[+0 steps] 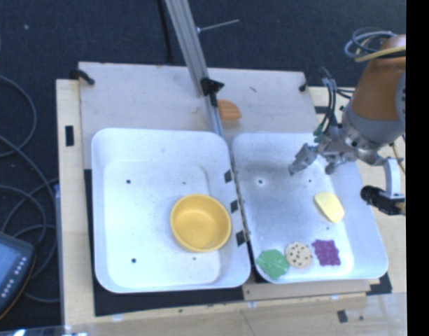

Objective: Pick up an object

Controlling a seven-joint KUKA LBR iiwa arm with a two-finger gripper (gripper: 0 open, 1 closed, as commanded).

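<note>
My gripper [316, 161] hangs over the upper part of the right bin [270, 187], its two grey fingers spread apart with nothing between them. Below it and to the right a pale yellow block [329, 206] lies on the bin floor, apart from the fingers. Along the bin's front edge sit a green round piece [273, 263], a chocolate-chip cookie [297, 255] and a purple piece [326, 252]. A yellow bowl [200, 222] stands upright in the left bin [130, 187].
A slanted metal rail [193, 54] runs from the top down to the gap between the bins. An orange object [229, 110] lies on the bench behind the bins. Cables and a tablet corner [8, 268] lie on the floor at left.
</note>
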